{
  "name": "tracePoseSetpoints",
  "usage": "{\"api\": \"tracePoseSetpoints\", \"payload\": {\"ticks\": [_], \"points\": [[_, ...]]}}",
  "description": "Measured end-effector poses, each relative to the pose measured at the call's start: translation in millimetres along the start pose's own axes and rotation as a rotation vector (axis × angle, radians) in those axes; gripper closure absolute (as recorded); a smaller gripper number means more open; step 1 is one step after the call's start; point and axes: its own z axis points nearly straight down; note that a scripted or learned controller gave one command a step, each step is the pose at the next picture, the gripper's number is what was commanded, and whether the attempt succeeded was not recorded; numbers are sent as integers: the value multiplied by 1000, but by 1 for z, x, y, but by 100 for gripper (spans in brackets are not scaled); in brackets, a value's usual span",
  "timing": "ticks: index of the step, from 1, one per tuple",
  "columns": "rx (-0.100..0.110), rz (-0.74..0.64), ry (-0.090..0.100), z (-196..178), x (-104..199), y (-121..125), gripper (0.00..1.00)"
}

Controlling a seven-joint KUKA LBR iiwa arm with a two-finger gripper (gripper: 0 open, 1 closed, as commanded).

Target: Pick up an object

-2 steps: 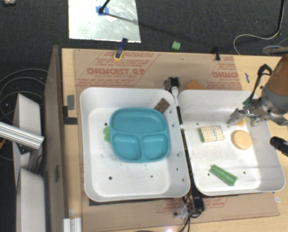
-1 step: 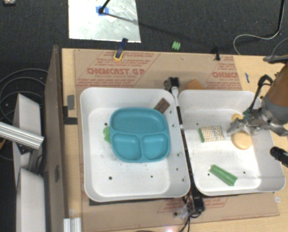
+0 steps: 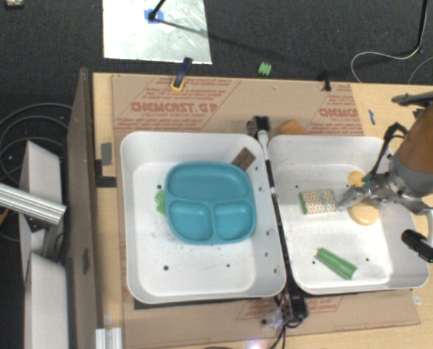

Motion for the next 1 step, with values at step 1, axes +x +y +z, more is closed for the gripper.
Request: {"api": "tracePoseSetpoints", "payload": {"ticks": [1], "points": [[-5,-2,3,-14,1,3,100]]}}
